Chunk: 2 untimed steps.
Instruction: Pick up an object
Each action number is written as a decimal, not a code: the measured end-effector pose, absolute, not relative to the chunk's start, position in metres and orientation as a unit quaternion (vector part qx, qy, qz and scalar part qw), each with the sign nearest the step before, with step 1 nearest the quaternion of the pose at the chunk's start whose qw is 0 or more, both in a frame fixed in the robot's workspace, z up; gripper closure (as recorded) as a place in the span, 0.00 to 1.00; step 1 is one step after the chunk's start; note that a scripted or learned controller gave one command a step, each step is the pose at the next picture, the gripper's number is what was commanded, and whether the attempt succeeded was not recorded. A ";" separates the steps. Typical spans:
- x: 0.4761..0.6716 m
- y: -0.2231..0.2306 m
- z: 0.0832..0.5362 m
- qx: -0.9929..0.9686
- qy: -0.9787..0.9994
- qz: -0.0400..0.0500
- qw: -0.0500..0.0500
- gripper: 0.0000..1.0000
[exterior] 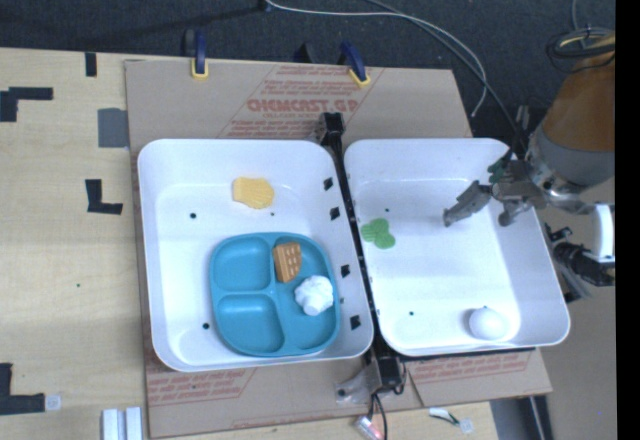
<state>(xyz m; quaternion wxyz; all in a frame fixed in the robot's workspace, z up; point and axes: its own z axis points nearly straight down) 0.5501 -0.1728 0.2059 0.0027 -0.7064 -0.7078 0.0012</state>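
two white bins on a cardboard-covered bench; in the right bin [520,258], the gripper [478,208] hangs with fingers apart, holding nothing, a green object [379,234] lying well to its left.

My arm [580,118] comes in from the right edge — orange band up top, grey wrist below it. My claw [480,208] points left and slightly down, fingers [462,206] spread apart — nothing between them.

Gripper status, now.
Gripper: over the right bin, jaws spread open, nothing between them.
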 end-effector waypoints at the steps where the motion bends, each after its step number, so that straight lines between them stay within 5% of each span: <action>1: 0.546 -0.175 0.160 -0.735 -0.678 0.001 0.001 0.00; 2: 0.627 -0.186 0.240 -0.706 -0.708 -0.002 -0.003 0.00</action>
